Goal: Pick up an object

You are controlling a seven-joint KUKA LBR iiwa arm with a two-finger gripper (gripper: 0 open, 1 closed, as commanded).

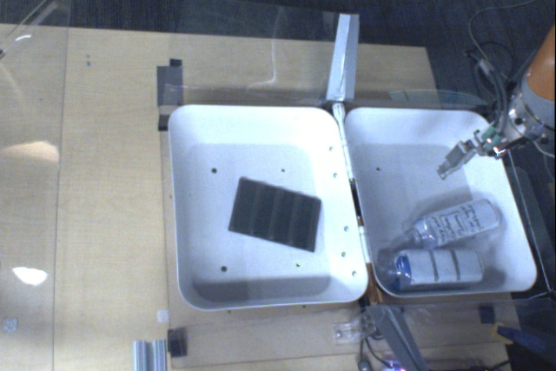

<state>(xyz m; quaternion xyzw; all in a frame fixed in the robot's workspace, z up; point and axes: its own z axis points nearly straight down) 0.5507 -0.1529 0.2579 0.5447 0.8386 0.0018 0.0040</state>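
A: Where is the pincer (455, 160) right now?

B: At the right of the frame, over the upper right part of the right bin (382, 135). The arm (534, 104) comes in from the right edge, with an orange patch showing at the very edge, and the pincer points down and to the left.

A: Are its tips apart or together?

B: I cannot tell; it is small and seen at a slant. Nothing shows between them, and it sits apart from the things in the bin.

A: What could it pick up?

B: Two bottles lie on their sides in the lower part of the right bin. A clear plastic bottle (455, 223) lies tilted, its cap end toward the lower left. Just below it, a second bottle with a blue cap (434, 268) lies nearly level along the bin's lower wall, cap to the left. They look close together, perhaps touching.

A: And the left bin (187, 187)?

B: A dark ribbed rectangular pad (274, 214) lies flat near its middle, turned slightly. Both bins sit side by side on the wooden tabletop (95, 187).
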